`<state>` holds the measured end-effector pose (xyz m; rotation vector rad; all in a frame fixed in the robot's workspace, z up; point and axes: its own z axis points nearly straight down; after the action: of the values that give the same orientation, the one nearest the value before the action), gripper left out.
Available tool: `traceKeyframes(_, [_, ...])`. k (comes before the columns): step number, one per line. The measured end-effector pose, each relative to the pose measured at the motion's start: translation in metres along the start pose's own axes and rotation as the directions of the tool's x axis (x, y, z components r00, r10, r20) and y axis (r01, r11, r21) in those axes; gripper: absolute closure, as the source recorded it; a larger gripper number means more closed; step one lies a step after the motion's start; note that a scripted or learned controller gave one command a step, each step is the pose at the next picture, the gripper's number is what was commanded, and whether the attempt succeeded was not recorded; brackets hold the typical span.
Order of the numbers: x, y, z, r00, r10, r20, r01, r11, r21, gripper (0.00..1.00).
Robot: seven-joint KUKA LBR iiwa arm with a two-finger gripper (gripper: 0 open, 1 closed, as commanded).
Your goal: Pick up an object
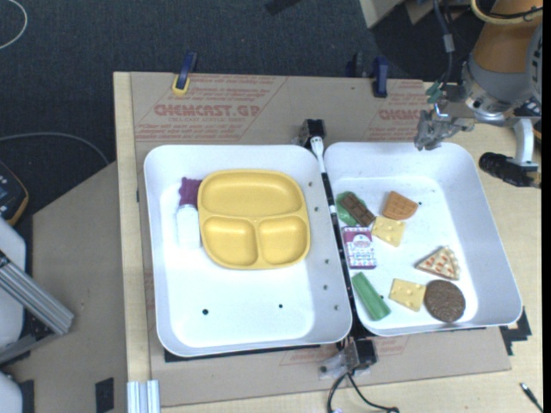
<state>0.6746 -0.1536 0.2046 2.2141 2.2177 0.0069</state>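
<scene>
Pincer (428, 136) hangs over right bin's (491, 231) far rim, apart or together: can't tell. Toy food, e.g. pizza slice (439, 263), lies loose w/ gaps, prob. easing single grabs.

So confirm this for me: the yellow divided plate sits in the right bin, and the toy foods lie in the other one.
Wrong bin. The camera view shows the yellow divided plate in the left bin; the toy foods, such as the pizza slice, lie in the other one, the right bin.
</scene>
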Motion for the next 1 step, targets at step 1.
traceKeyframes(1, [-0.0002,0.0013,-0.0224,1.0,0.001,-0.001,-0.001,1.0,0.002,1.0])
